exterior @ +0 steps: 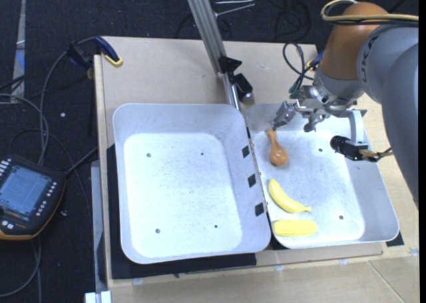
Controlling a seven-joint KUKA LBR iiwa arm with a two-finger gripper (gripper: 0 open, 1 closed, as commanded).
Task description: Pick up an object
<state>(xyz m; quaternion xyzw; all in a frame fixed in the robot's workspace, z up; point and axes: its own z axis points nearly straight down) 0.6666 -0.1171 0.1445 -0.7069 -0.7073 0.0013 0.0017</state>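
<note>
Crowding banana [288, 198]: wooden spoon [276, 148], yellow block [295, 228]

A pale wooden table [170, 68] stands on a dark floor [46, 15] strewn with black cables [30, 105]. A handheld control pendant [26, 195] lies at the left. A slanted aluminium rail [203, 8] crosses above, beside a blue-and-yellow clamp [103, 50].

Robot lab: teach pendant [26, 195], cables [40, 112]

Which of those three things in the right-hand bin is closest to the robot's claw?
The orange-brown spoon-shaped piece, lying just below the gripper. The banana and the yellow block sit farther away, toward the bin's near edge.
</note>
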